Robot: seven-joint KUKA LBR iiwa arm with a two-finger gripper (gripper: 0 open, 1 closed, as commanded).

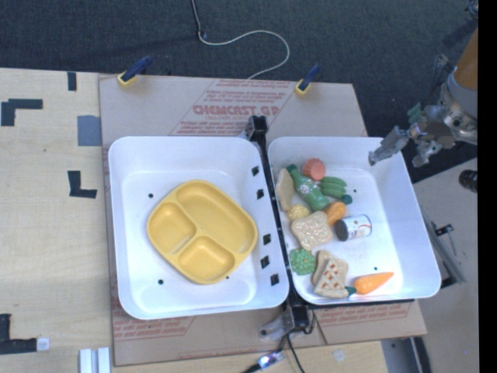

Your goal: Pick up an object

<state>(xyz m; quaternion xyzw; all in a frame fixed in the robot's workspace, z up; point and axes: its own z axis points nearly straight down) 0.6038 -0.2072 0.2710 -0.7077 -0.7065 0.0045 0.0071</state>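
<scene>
The gripper (404, 148) hangs over the far right corner of the right bin (404, 208), its two fingers spread apart with nothing between them. The toy foods lie along this bin's left side: a slice of bread (312, 229), a carrot (371, 282), a small can (356, 228). The left bin (132, 208) carries a yellow tray (202, 230).

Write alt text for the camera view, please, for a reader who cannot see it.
The gripper hangs open above the right bin's far right corner, holding nothing. That bin contains toy food, including a carrot; the left bin contains a yellow divided tray.
</scene>
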